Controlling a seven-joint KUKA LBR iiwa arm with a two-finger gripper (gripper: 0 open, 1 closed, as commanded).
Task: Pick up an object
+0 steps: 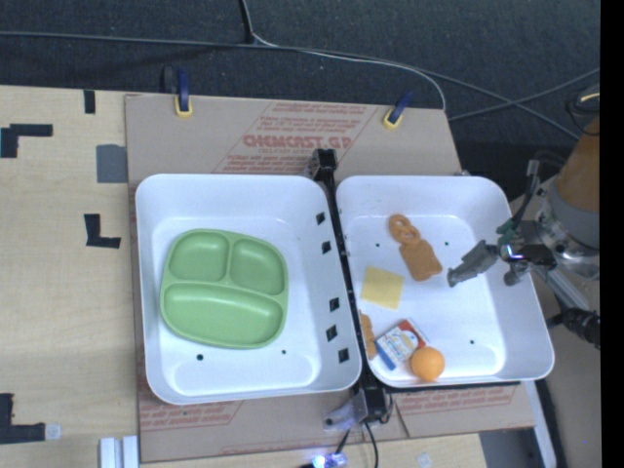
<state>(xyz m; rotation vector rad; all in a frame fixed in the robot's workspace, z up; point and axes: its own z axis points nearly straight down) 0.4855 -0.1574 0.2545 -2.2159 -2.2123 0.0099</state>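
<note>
Brown pastry piece lies in right bin, upper middle — just left of gripper, not touching. Gripper fingers spread apart, nothing between them. Yellow square, orange ball, snack packet nearby; green plate in left bin.

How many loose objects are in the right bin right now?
5: brown pretzel-shaped piece at the back, yellow square mid-bin, orange ball and small packet at front, an orange item partly hidden against the divider.
</note>
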